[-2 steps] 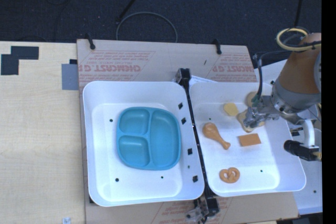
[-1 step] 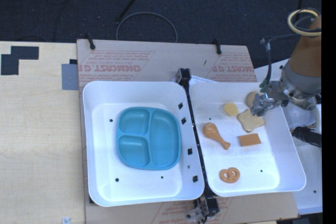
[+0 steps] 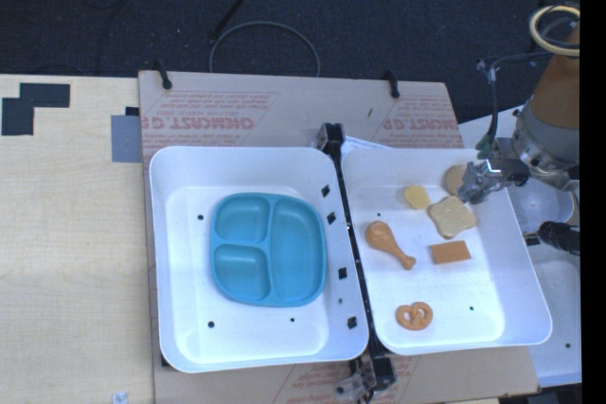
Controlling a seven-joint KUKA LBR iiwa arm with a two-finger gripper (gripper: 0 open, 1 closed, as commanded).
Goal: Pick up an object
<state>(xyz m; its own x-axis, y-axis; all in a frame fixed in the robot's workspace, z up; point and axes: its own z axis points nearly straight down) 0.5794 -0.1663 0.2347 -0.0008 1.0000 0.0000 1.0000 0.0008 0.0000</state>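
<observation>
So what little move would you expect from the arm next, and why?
Probably a short drop onto the nearest food piece. The pincer sits at the far right edge of the right bin, over a round tan piece and close to the toast slice. Nothing shows between its tips, so I'd guess it lowers there.

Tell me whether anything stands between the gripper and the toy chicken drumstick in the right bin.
Yes. The gripper sits at the right bin's far right edge. The tan toy bread slice lies between it and the tan plastic drumstick, with the small yellow round piece just beside that line.
</observation>
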